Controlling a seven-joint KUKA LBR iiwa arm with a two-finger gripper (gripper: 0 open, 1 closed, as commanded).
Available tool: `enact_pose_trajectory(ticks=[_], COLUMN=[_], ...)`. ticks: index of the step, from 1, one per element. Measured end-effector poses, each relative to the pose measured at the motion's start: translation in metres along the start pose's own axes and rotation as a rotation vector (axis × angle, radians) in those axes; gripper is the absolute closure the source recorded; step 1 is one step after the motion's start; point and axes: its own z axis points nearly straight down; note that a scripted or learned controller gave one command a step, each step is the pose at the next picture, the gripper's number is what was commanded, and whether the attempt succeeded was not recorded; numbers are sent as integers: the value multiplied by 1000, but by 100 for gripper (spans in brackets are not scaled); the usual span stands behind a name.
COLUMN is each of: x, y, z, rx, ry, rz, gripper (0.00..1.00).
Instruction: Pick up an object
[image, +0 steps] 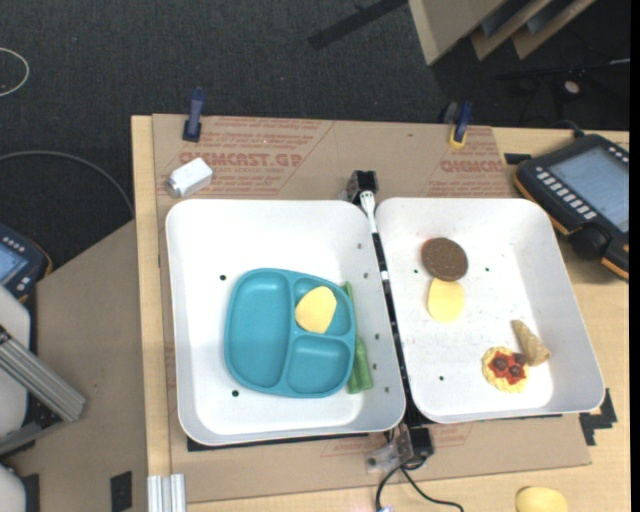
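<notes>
Camera view gives us several candidates: a brown disc (443, 258) touching a pale yellow piece (446, 300) in the right bin (560, 300), well apart from a yellow piece (316, 310) on the blue tray (262, 335). We cannot tell the hand's state; we judge the pick not yet begun, needing an approach.
</notes>
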Motion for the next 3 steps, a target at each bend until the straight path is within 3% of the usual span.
enact_pose_trajectory(ticks=[1,2,3], x=[64,-12,58], y=[-1,0,-1], z=[101,-1,89], rx=[22,-2,19], ry=[11,-1,10], rz=[-12,0,-11], gripper=[0,0,0])
